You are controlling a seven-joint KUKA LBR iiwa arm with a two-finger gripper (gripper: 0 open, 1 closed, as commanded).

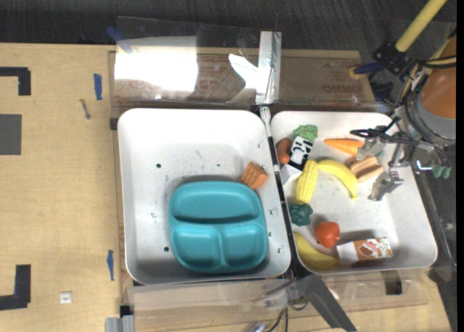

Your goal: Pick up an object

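At the near edge of the bench, you see the two white bins side by side. In the left bin point(145, 142) a teal divided tray point(217, 226) sits toward the front, upright, its three compartments facing up. Just behind its right corner lies a small orange block point(254, 175), close to the bin's right wall.

In the right bin point(413, 214) your candidates for picking start at the front: a small carton with a red and white label point(373, 249) lies flat, a yellow banana point(313, 253) curves along the front left corner, and a red tomato point(328, 233) rests against that banana. Just behind, a dark green broccoli piece point(301, 214) sits near the left wall. Farther back you find a corn cob point(307, 180) lying beside a second banana point(339, 175), then a black and white item point(300, 151), a leafy green piece point(305, 133) and an orange carrot point(341, 146) toward the rear.

At the right side of this bin the gripper point(384, 184) hangs over bare floor, right of the second banana and near a tan block point(366, 167). Nothing shows between its fingers, and you cannot tell from this angle whether they are spread or closed. Above it the arm's orange band point(441, 95) is visible at the right.
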